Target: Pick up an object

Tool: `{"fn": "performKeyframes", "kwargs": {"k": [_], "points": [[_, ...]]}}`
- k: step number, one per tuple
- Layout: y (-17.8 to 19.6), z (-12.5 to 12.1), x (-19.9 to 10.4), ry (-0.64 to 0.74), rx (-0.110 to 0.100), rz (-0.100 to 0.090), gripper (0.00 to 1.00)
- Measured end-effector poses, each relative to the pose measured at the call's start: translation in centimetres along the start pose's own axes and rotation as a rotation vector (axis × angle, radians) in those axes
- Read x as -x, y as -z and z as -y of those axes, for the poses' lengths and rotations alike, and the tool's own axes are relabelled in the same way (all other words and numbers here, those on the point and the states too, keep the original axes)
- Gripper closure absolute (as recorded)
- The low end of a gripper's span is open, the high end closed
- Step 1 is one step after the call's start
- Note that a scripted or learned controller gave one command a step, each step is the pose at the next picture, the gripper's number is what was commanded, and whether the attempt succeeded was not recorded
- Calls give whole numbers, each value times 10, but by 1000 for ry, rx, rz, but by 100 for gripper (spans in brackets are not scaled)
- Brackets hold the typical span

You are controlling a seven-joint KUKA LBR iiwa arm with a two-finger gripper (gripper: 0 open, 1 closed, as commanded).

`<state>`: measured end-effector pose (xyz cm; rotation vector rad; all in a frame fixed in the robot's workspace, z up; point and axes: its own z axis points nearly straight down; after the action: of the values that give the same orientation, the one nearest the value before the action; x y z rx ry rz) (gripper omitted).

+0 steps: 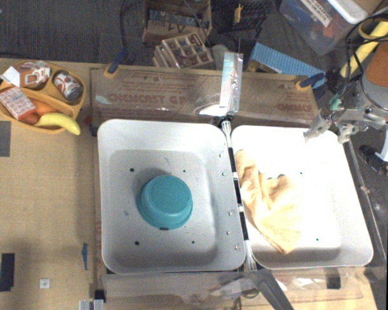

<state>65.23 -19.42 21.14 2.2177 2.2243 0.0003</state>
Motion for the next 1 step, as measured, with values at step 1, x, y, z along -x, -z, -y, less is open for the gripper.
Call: {"fn": "performKeyframes", "kwargs": {"k": [1], "points": [[9,-16,14,-20,4,3,0]]}}
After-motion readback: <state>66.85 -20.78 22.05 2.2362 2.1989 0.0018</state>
